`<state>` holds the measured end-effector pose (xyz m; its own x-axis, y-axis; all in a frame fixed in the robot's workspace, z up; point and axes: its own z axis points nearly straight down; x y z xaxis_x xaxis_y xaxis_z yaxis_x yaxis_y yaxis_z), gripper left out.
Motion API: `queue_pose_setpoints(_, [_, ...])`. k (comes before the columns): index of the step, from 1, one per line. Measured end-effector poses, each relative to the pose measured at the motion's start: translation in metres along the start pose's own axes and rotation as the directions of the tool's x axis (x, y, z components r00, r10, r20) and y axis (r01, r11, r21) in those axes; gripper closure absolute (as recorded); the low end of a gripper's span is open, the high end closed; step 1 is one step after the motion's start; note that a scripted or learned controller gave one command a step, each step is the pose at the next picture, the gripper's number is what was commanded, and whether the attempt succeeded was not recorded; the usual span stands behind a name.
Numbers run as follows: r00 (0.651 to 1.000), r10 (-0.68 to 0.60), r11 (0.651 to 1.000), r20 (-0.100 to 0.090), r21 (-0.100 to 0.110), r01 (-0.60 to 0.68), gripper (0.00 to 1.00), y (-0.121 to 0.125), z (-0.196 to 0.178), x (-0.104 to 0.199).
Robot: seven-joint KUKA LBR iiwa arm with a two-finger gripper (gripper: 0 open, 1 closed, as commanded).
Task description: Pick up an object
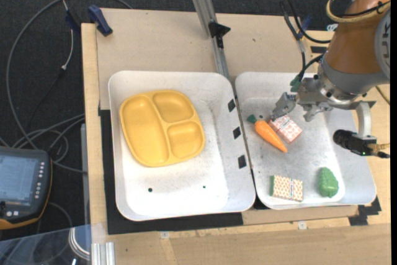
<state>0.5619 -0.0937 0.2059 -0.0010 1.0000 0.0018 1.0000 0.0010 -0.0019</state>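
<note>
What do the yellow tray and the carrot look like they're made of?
Yellow tray: likely moulded plastic, smooth with a soft sheen and rounded compartment edges. Carrot: probably a plastic toy, uniform orange with a green tip; rubber can't be ruled out.

Robot lab: bench (pixel 155 40), teach pendant (pixel 22 186)

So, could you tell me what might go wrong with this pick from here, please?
The gripper sits over the small red-and-white box, which touches the orange toy carrot; closing may catch both or nudge the box aside. The box also lies askew, so the grip could slip. The right-hand white bin is shallow, so a knocked item might slide.
</note>
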Motion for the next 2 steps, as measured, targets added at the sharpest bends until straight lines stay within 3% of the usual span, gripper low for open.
queue_pose_setpoints(1, [1.0, 0.0, 1.0, 0.0, -0.001, 0.0, 0.0, 0.0, 0.0, 0.0])
queue_pose_setpoints(2, [1.0, 0.0, 1.0, -0.001, 0.006, 0.0, 0.0, 0.001, 0.061, 0.007])
